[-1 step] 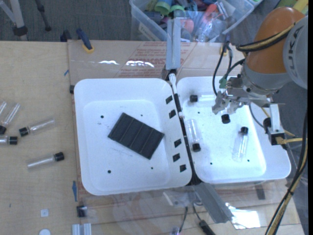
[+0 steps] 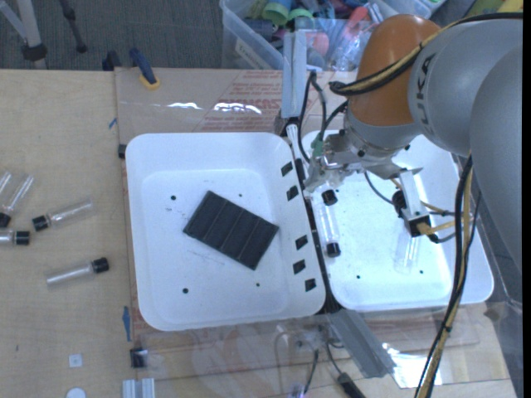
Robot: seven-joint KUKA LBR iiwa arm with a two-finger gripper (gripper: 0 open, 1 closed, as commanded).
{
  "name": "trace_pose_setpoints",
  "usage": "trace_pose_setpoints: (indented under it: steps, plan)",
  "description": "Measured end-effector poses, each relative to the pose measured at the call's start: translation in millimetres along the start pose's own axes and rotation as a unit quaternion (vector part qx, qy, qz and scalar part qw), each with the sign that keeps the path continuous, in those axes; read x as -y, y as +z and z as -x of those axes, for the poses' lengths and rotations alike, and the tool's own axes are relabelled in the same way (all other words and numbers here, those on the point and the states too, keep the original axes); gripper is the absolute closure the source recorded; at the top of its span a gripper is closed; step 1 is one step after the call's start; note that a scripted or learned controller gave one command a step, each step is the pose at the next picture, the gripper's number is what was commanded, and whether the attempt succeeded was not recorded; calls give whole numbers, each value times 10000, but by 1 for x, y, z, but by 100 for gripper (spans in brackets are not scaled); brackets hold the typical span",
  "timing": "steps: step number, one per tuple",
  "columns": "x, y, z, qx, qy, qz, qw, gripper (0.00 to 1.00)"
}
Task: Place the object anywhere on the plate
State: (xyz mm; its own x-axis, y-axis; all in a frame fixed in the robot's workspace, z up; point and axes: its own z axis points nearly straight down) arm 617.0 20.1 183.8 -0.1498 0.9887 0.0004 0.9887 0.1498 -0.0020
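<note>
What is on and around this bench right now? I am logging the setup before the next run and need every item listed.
Black ridged plate: one, black, lying flat in the left bin, turned at an angle.
Left bin: one, white, shallow.
Right bin: one, white, beside the left bin.
Clear tubes in right bin: at least two, clear, one with a black cap near the bin's left wall, one paler to the right.
Clear tubes on bench: several, clear with black caps, left of the bins.
Storage tub: one, clear, full of coloured items, behind the bins.
Arm: one, grey with orange band, over the right bin.
Gripper: one, low over the right bin's left side.
</note>
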Motion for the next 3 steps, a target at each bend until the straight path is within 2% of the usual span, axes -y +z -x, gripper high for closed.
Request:
trace_pose_setpoints:
  steps: [1, 2, 3]
  plan:
    - [-43, -1, -48, 14, -4119, 35, 9112, 100]
    - [-39, -18, -103, 21, -5812, 42, 8137, 100]
    - [-56, -72, -134, 30, -7482, 47, 6635, 100]
